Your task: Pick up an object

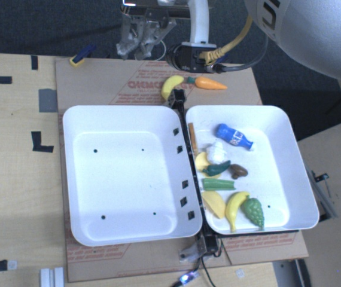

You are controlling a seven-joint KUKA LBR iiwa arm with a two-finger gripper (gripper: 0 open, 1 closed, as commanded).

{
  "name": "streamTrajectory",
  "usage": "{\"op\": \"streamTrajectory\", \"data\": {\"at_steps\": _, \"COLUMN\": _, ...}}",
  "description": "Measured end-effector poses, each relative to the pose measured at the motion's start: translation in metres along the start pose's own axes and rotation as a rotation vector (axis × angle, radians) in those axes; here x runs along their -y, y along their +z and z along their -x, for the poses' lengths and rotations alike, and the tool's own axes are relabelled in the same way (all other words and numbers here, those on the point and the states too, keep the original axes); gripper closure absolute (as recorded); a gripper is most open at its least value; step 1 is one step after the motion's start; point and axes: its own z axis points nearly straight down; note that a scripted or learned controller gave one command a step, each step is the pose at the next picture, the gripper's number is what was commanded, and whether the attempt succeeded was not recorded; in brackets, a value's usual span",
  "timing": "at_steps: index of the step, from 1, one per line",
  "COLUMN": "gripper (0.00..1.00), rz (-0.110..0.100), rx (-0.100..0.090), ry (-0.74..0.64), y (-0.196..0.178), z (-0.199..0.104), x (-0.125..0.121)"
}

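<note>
Raised high over the far edge of the surface, beyond both bins: gripper (139,40), hanging downward, touching nothing. Cannot tell whether released or clenched; metal parts blur together there. Grey arm (302,17) looming at the top right corner, cut off by the frame.

Piled in the right bin (278,124), mostly along its left wall: blue bottle (234,136) with a white label, lying tilted toward the far side; white lump (217,153) just beside it; green pods (217,177); small brown piece (238,171), hard to identify; yellow banana (235,207) touching a green bumpy fruit (253,212) at the near edge.

Outside the bins, on the cardboard at the far edge: second banana (171,86) and carrot (210,84). Left bin (122,118) alongside.
</note>
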Motion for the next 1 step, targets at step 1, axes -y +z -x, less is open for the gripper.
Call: {"op": "streamTrajectory", "data": {"at_steps": 1, "gripper": 1.0, "rz": 0.001, "rx": 0.002, "ry": 0.006, "y": 0.0013, "z": 0.0033, "x": -0.0554}}
